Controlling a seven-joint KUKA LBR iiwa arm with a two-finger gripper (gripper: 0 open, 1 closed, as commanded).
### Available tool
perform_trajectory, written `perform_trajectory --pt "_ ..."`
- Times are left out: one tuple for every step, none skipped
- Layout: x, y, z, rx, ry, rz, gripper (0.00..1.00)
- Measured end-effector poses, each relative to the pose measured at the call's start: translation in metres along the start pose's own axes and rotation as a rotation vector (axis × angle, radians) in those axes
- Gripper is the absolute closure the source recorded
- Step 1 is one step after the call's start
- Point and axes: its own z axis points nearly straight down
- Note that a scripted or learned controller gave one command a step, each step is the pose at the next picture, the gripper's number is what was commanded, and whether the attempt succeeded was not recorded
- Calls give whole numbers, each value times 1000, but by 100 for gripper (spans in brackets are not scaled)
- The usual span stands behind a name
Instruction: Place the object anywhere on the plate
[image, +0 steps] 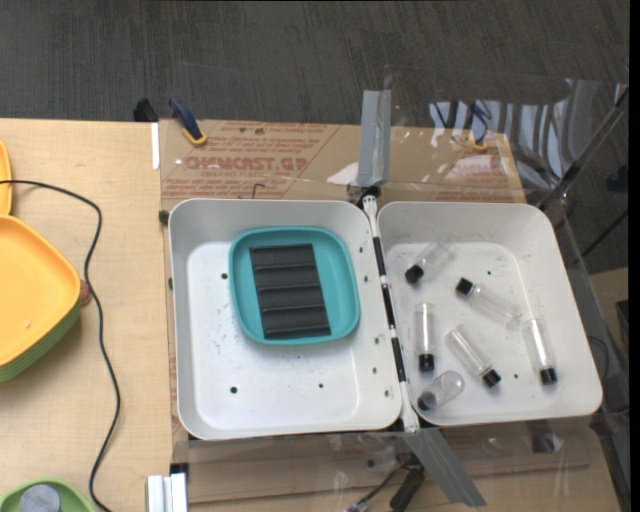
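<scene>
A: Where's the plate?
B: Teal plate (294, 285) sits in the left bin (200, 330), upper middle, with a dark ribbed block (289, 291) lying on its centre.
A: Objects?
B: Right bin (560, 300) holds clear vials with black caps, scattered and apart: one near the top left (424, 265), one upper middle (485, 298), one upright-looking along the divider (425, 336), one centre (471, 356), one at the right (540, 350), plus a clear piece at the bottom left corner (440, 389).
A: End effector state?
B: Cannot tell from this view.
A: Surroundings?
B: Yellow dish (30, 295) and black cable (100, 330) on the table (120, 420) at left.
</scene>
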Motion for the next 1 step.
perform_trajectory --pt "16 3 0 0 -1 -1 0"
